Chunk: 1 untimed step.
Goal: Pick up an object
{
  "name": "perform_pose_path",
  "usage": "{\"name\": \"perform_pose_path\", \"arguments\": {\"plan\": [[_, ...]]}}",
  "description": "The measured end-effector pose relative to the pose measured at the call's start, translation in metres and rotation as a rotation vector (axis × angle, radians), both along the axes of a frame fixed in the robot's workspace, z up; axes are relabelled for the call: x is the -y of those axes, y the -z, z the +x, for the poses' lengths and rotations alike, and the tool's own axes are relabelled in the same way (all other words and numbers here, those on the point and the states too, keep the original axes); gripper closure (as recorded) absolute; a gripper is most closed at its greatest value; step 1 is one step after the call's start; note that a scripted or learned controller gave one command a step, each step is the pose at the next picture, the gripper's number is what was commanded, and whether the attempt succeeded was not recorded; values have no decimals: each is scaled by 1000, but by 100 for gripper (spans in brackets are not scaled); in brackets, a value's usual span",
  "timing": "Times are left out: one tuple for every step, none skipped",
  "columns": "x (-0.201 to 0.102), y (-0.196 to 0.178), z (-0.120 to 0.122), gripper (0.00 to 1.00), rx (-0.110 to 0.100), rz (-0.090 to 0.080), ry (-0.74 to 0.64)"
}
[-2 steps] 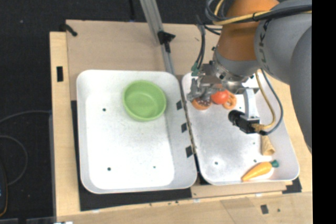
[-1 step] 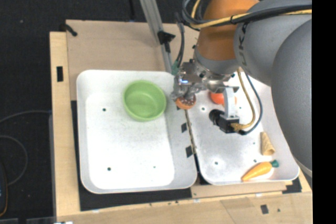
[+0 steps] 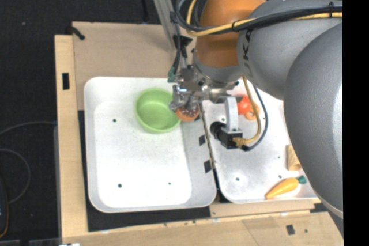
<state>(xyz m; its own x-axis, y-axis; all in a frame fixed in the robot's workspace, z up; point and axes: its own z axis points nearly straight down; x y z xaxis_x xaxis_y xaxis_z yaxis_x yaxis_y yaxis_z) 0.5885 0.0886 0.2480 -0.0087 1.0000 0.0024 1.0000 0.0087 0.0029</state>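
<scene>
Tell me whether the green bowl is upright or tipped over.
Upright. The green bowl sits in the left bin with its opening facing up, its inside visible. The tool is at its right rim.

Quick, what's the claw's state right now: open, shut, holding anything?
Claw: cannot be told; it sits at the green bowl, beside a small orange-brown object.

My own arm [image 3: 300, 66] covers much of the right bin [image 3: 253, 181], and the picture's right edge cuts it off. A red-orange thing [image 3: 247, 105] beside my wrist is half hidden, too little showing to name it. A tan thing [image 3: 293, 158] peeks out from under my arm. Something small and brownish [image 3: 187, 114] sits at my gripper [image 3: 183, 102], too blurred to tell whether it is held.
</scene>
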Motion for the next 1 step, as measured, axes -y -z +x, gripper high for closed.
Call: {"name": "perform_pose_path", "arguments": {"plan": [[3, 1, 0, 0, -1, -1, 5]]}}
